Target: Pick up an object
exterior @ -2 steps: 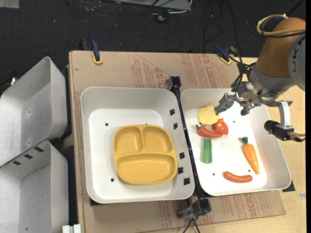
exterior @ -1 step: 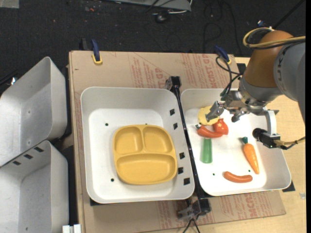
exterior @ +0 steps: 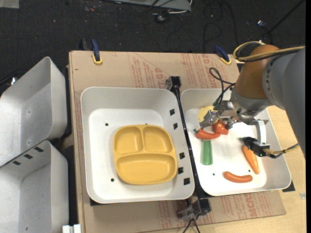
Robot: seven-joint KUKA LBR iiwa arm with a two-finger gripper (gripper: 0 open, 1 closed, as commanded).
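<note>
Reaching in from the right, the grey arm (exterior: 282, 76) with its orange band lowers the hand (exterior: 217, 122) into the right bin (exterior: 274, 130). Its fingers sit right over a small red-orange piece (exterior: 221, 128), but whether they grip it or stand apart I cannot tell. Just below lies a red chili pepper (exterior: 207, 135), with a green cucumber-like piece (exterior: 207, 152) under that. A carrot (exterior: 250, 160) lies toward the bin's right side, and a red sausage-shaped piece (exterior: 237, 177) rests near the front wall. A yellow shape (exterior: 204, 113) peeks out behind the hand. The left bin (exterior: 97, 144) holds a yellow divided plate (exterior: 145, 154).
</note>
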